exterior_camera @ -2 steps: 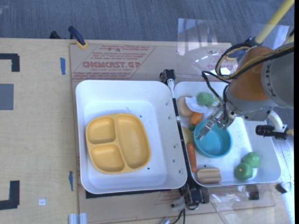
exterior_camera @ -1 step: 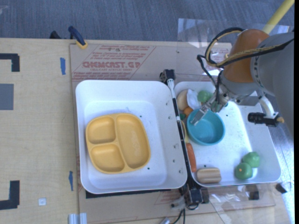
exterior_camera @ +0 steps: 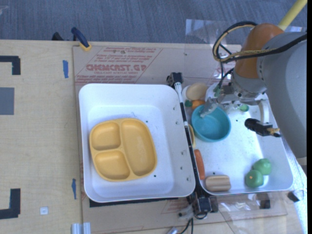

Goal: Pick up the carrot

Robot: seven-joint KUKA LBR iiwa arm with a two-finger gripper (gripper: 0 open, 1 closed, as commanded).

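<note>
Right white bin point(exterior_camera: 280, 177) | slim orange carrot point(exterior_camera: 199, 164) lies well below-left of claw point(exterior_camera: 213, 106), long axis running toward it | claw spread unclear, possibly narrow

left bin point(exterior_camera: 165, 106): tray point(exterior_camera: 123, 148) | right bin point(exterior_camera: 278, 152): bowl point(exterior_camera: 210, 124) at back, carrot point(exterior_camera: 199, 164) by left wall (near front)

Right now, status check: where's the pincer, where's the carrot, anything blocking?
Pincer over blue bowl, far end of right bin. Carrot flat along the bin's left wall, apart from pincer. Bread piece close by carrot's near end.
</note>
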